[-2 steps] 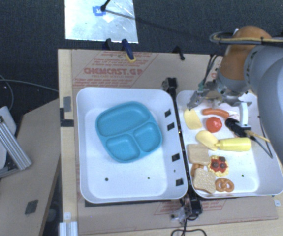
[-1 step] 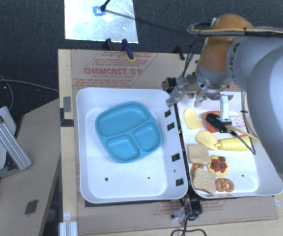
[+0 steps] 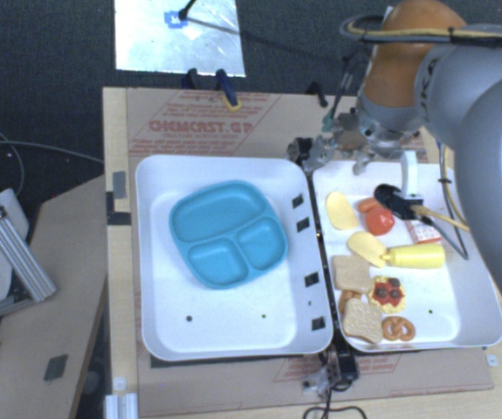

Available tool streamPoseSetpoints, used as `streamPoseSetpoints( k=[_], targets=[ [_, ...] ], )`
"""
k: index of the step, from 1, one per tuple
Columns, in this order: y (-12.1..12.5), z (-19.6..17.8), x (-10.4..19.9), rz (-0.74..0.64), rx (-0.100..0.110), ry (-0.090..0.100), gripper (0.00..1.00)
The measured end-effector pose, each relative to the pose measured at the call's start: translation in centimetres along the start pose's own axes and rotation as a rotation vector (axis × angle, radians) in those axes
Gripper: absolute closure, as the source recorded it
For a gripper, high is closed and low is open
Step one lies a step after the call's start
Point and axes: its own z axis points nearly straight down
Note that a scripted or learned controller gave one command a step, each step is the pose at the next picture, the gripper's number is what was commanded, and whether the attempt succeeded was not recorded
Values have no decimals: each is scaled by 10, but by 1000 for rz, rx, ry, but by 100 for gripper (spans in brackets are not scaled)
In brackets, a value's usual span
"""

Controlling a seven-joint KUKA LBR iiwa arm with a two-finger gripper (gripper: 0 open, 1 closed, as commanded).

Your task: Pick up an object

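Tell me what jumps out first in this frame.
The blue divided tray sits alone in the left bin. The right bin holds a crowd of toy food: a yellow bottle, a red piece, bread slices, a pretzel. The grey arm looms over that bin's far edge.

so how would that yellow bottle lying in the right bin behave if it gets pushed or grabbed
The yellow bottle lies on its side and looks round-bodied, so a sideways push would probably roll it. Its smooth plastic-looking surface may slip in a pinch. It touches a yellow piece, so pushing could shove that too.
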Motion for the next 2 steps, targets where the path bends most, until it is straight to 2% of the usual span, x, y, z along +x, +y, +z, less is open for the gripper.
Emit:
streamPoseSetpoints(
  k=[1,2],
  targets=[
    [-1,4,-4,3,4,-1,0],
    [-2,3,-67,8,4,-3,0]
  ],
)
